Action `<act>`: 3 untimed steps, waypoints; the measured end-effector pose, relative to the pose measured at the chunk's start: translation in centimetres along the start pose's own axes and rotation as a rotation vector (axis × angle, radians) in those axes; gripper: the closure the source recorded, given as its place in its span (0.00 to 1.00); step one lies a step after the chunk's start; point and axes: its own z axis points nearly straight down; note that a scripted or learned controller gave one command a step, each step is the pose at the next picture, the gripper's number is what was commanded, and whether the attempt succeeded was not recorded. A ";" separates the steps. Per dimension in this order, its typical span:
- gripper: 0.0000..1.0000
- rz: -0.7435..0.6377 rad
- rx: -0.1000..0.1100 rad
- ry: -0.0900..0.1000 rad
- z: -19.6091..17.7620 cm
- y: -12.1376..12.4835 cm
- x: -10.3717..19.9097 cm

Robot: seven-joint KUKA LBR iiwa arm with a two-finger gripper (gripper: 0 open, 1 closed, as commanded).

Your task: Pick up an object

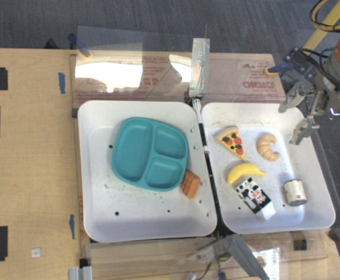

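The right bin (325,212) holds a pizza slice toy (232,141), a croissant (268,146), a yellow banana (244,171), a black-and-white packet (255,195) and a small silver can (294,192) on its side. My gripper (297,118) hangs over the bin's far right corner, up and to the right of the croissant. It is open, and nothing sits between its fingers. In the left bin (94,214) lies a teal divided plate (149,154), with an orange-brown piece (190,185) against its lower right edge.
The two bins meet at a raised rim (205,162) down the middle. A clear upright panel (199,69) stands behind them. Bare wooden bench (24,156) stretches to the left. Cables and the arm (333,74) crowd the upper right.
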 end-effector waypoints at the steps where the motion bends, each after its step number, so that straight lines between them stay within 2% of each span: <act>1: 0.00 0.145 -0.003 0.011 10.1 1.6 8.8; 2: 0.00 0.638 0.000 -0.003 16.6 0.2 5.4; 3: 0.00 1.042 -0.002 -0.003 16.6 5.3 6.6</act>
